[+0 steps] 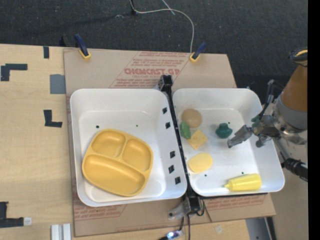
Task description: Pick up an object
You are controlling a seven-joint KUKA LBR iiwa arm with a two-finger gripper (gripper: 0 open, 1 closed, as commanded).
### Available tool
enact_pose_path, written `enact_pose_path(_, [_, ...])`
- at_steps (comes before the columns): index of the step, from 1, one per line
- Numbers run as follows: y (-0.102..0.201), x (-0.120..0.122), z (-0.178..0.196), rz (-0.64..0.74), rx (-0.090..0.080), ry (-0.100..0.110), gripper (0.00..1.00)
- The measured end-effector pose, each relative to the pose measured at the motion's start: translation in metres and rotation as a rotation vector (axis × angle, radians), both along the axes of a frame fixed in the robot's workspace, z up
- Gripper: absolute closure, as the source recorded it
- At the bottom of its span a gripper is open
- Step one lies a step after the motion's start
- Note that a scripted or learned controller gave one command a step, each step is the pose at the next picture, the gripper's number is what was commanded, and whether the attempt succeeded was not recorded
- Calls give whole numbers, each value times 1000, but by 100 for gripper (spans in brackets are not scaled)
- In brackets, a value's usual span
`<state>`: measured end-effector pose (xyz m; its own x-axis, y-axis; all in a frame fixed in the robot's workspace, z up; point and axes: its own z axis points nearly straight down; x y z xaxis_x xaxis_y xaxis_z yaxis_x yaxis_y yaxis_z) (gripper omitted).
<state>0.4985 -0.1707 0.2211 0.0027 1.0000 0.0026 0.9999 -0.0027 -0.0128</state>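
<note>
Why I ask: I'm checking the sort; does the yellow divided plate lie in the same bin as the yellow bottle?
No: the yellow divided plate lies in the left bin, while the yellow bottle lies in the right bin.

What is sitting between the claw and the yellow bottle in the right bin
Nothing. In the camera view, bare white bin floor runs from the claw down to the yellow bottle; the dark green piece lies off to the claw's other side.
</note>
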Motion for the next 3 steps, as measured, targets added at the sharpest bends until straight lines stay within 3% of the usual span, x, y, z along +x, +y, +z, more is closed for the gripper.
enact_pose_path(1, [0,3,5,4,-3,-11,0])
enact_pose_path(3, [-10,3,-114,3,-1,-5,0])
